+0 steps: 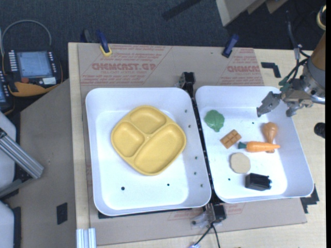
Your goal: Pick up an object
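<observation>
Hovering at the right edge of the frame, my pincer (278,103) hangs over the upper right corner of the right bin (289,189), released, with nothing between its fingers. Just below it lies a drumstick (269,131), and touching that a carrot (260,146); either could be my pick. Further left are a green broccoli (214,119), a brown cracker (230,138), a tan cookie (240,163) and a black block (257,182). The left bin (103,190) holds a yellow plate (148,139). My worry is the drumstick and carrot lying against each other: I judge that closing on one may nudge the other and spoil the grip. Both look rounded and likely to slip out, and the bin wall nearby could catch a finger on the way down.
</observation>
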You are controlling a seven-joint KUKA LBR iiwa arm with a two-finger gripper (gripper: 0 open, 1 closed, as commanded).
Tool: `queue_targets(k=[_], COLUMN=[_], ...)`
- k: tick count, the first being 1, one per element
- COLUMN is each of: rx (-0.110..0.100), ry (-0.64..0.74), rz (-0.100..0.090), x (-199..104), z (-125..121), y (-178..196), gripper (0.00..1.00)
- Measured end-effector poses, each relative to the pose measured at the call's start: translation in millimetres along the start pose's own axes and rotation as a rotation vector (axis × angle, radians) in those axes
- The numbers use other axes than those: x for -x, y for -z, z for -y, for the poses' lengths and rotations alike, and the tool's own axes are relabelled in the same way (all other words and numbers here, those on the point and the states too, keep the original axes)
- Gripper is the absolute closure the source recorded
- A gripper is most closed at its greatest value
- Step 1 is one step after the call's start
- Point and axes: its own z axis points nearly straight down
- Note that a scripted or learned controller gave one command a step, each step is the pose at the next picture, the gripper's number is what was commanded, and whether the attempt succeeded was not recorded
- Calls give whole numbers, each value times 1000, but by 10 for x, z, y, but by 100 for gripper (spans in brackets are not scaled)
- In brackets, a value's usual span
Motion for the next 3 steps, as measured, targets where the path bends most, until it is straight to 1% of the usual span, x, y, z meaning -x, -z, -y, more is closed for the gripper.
queue_targets(k=[1, 2, 3], rx=[6, 5, 0], ry=[1, 1, 1], rz=[1, 1, -1], x=[-1, 72, 89], z=[-15, 32, 34], y=[31, -518, -1154], gripper=[0, 0, 0])
